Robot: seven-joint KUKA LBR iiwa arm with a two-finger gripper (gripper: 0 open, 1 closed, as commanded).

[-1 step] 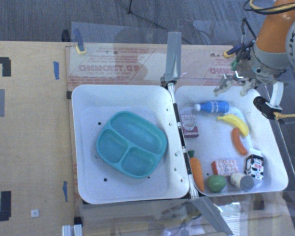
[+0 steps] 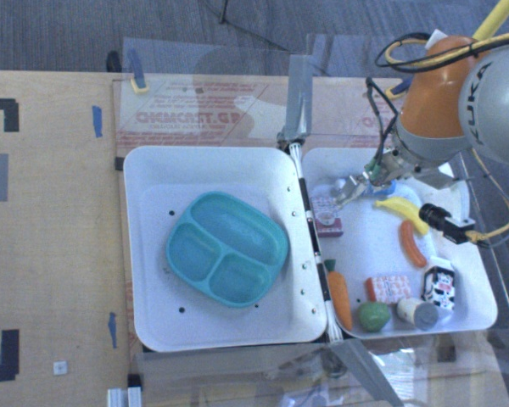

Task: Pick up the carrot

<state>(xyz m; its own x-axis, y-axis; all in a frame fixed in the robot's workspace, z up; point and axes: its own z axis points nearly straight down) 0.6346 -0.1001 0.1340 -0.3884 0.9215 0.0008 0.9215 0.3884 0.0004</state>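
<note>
One carrot [image 2: 338, 299], not yet grasped — approach step.
You've got it lying along the right bin's [image 2: 483, 299] left wall, near edge; jaws [image 2: 349, 189] hover well apart toward the far side, apparently empty, opening unclear. Next: travel over carrot, descend.

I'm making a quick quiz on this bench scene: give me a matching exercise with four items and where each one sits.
Things:
1. carrot
2. teal divided plate
3. banana
4. green round item

Places:
A. middle of the left bin
B. right bin's near edge, just right of the carrot's tip
C. along the right bin's left wall, near front
D. right bin's far half, below the arm's wrist

Pairs: 1-C, 2-A, 3-D, 4-B
</note>
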